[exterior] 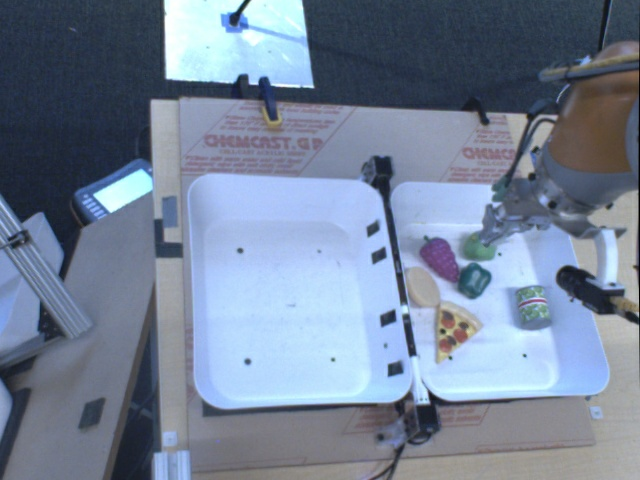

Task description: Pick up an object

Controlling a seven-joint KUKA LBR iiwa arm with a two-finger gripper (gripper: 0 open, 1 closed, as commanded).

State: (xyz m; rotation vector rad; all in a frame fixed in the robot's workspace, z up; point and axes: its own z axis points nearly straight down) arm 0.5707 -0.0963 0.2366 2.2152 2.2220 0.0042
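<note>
Camera view has the gripper [492, 230] low over a light green object [479, 247], jaw state untellable; the approach is done, and the next move calls for closing and lifting.

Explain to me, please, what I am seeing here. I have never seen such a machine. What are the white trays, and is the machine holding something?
This is a single photo from a camera fixed above a bench, looking down at a slant. The grey and orange shape at the right is a robot arm; its gripper is its grasping part. It hovers just above a light green toy in the right bin. I cannot tell whether it grips anything. That bin also holds purple grapes, a dark green pepper, a small can, a pizza slice and a tan oval piece. Beside it is the left bin.
</note>
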